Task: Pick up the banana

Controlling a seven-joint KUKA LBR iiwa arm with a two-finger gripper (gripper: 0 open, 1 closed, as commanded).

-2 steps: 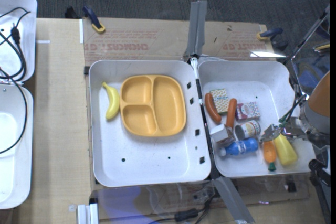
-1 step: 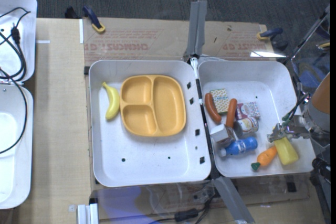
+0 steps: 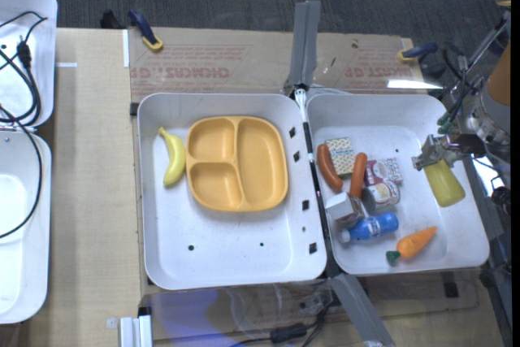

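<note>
Lying in the left bin [image 3: 154,256] against the yellow plate [image 3: 237,162], the banana [image 3: 172,158] was well apart from the gripper [image 3: 437,152], perhaps closed on a yellow bottle [image 3: 446,181]; fingers could be blocked by the plate's rim.

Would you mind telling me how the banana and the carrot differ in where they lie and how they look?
The banana is yellow and curved; the carrot is orange, straight, with a green end. The banana lies in the left bin beside the yellow plate; the carrot lies in the right bin. Both lie flat, untouched.
</note>
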